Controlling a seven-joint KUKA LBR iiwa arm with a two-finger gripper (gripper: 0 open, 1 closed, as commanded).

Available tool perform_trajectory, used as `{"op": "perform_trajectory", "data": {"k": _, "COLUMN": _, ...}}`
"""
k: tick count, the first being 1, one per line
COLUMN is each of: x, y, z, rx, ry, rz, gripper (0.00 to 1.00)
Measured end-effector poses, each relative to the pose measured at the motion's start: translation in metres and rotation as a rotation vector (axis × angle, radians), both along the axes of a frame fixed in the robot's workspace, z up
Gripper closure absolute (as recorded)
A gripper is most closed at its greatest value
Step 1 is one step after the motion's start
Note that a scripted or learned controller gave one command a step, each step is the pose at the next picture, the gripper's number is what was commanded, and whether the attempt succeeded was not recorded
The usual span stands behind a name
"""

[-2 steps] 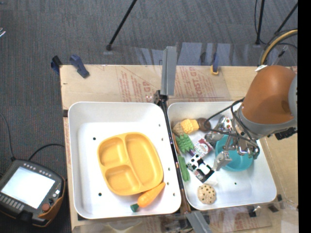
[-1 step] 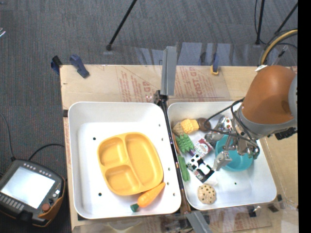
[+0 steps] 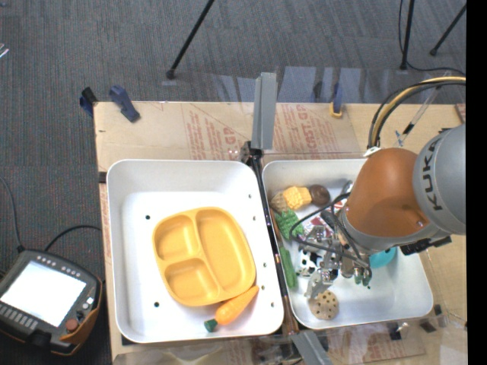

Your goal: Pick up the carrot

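1. Carrot (image 3: 237, 306) is seen lying in the left bin (image 3: 125, 204), at the near right corner of the yellow plate (image 3: 204, 255), touching or just overlapping the plate's rim, with its green stem end pointing toward the bin's near wall.
2. A brown cookie (image 3: 325, 304) is found right of the plate, in the near part of the right bin (image 3: 415, 295).
3. The gripper (image 3: 329, 268) is placed over the right bin, well right of the plate and well apart from the carrot; whether its claw is apart or together cannot be told.
4. A black-and-white toy (image 3: 307, 265) and a green vegetable (image 3: 287, 223) are seen beside the gripper, between it and the plate.
5. A corn cob (image 3: 293, 198) is set farther back, right of the plate's far edge.
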State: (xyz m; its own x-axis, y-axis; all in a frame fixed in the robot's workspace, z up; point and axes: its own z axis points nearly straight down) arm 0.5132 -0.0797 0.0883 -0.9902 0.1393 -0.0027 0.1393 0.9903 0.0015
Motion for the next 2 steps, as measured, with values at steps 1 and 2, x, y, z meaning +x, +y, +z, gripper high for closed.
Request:
{"op": "perform_trajectory", "data": {"k": 1, "x": -0.038, "y": -0.050, "z": -0.001, "rx": 0.000, "ry": 0.004, "rz": 0.207, "gripper": 0.00}}
{"op": "perform_trajectory", "data": {"k": 2, "x": -0.020, "y": -0.094, "z": 0.042, "rx": -0.001, "ry": 0.000, "rz": 0.460, "gripper": 0.00}}
